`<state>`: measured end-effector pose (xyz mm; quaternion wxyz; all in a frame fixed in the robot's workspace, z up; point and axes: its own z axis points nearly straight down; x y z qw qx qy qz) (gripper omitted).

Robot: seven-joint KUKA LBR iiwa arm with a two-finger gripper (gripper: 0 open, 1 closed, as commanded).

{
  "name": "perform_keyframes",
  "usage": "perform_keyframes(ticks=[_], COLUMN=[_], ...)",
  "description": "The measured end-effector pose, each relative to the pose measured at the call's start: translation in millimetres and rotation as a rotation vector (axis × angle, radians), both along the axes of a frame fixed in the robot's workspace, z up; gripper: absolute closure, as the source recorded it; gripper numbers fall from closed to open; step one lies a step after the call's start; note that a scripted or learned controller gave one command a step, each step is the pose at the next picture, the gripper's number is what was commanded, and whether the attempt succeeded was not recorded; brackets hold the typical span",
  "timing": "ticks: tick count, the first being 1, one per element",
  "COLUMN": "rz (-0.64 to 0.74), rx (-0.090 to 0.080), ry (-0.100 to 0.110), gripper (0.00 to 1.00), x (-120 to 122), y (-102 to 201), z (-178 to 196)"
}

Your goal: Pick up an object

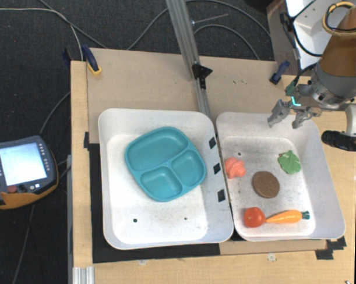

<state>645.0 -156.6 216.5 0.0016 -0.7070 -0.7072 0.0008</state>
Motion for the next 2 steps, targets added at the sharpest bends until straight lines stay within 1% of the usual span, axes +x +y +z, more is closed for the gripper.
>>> perform_keyframes(ticks=[1,2], rz=[0.001,0.002], rx=[-0.001,0.001], ry=[-0.003,0.003], gripper=[0.0,0.0], x=[0.9,0.1], y=[0.1,7.2], z=[1.7,-59.6])
